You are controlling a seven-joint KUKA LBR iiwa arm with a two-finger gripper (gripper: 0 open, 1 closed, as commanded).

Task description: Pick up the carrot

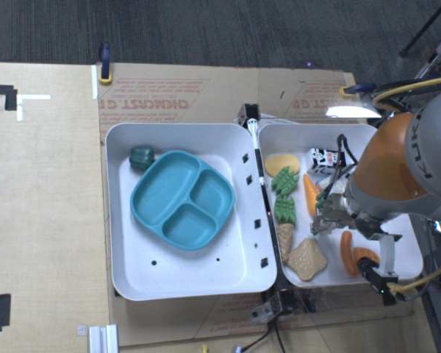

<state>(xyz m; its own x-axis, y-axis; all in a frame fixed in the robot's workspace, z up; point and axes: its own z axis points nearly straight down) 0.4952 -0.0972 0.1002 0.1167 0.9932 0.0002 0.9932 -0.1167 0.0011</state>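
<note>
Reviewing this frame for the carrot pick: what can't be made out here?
- Gripper: in the camera view the wrist covers its fingers, so open or shut is unclear, as is contact with the carrot.
- Carrot: its lower end runs under the gripper.
- Right bin: the arm hides its right side.
- Small black-and-white item: too small to identify.
- Dark green object beside the blue plate: too small to name.

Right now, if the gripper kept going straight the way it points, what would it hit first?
Probably the carrot: the gripper points down and left into the right bin, just beside it. Depth is unclear, so it could meet the bin floor instead.
</note>
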